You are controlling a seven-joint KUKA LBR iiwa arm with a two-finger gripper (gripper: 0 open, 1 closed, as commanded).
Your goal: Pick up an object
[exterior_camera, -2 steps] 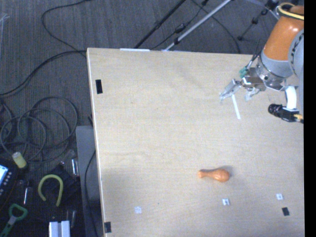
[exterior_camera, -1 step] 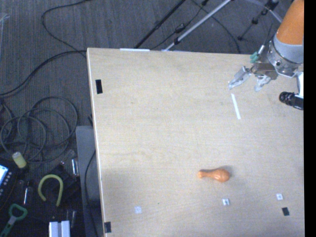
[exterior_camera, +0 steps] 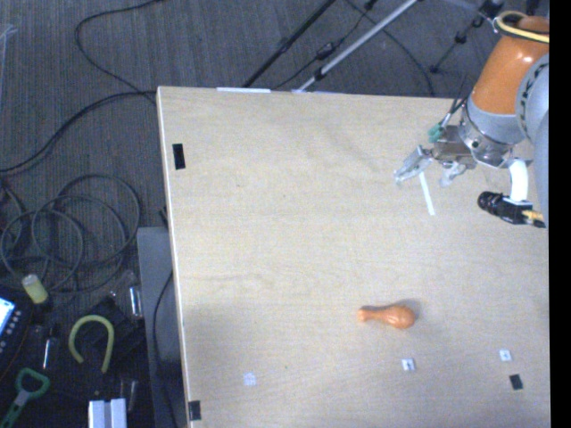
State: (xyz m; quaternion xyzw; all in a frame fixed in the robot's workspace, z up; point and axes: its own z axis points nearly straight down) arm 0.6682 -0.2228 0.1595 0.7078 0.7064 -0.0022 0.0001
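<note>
Orange pear-shaped toy lies on the bare wood bench, low and right of centre, neck pointing left. Claw hangs well apart from it, up by the right edge; fingers spread, nothing between them, a thin white stick-like piece slanting down below. Arm enters from right.

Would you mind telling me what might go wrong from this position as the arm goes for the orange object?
1. The claw is far from the orange object, so a long move leaves room to miss.
2. The object looks rounded with a thin neck; it may roll or slip.
3. It lies flat on the wooden board, so the fingers may scrape.
</note>
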